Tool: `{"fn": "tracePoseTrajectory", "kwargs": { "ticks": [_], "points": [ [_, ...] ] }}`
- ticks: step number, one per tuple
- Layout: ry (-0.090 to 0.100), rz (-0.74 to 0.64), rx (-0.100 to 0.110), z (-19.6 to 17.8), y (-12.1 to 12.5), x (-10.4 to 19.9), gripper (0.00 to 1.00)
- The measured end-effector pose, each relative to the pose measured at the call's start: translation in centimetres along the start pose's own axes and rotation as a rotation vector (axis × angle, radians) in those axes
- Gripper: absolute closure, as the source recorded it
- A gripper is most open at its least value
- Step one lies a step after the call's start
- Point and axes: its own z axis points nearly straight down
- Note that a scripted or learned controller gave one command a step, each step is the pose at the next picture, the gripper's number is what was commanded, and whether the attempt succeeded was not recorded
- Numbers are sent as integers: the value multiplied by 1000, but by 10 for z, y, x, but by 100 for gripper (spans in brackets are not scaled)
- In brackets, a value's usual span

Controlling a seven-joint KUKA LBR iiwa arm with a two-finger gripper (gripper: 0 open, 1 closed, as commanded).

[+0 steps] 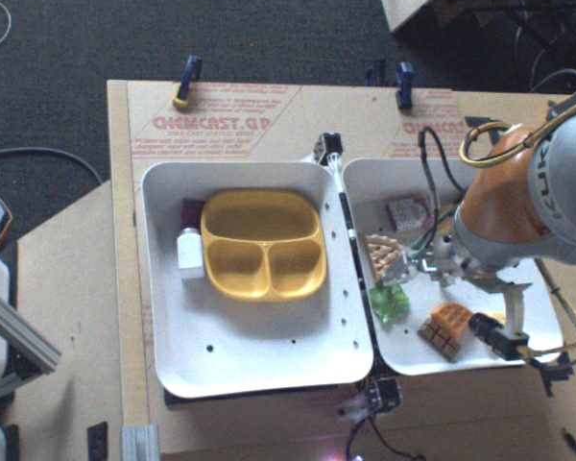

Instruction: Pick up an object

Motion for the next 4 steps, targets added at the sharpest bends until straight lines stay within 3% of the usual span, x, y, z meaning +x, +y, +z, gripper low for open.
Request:
{"fn": "tracePoseTrajectory", "kwargs": {
  "ticks": [1,3,4],
  "points": [
    [-2,0,-8,-14,2,0,100],
    [-3,-2,-8,-115,-4,-16,100],
    [-3,-3,-7,-143,-3,-17,100]
  ]
}}
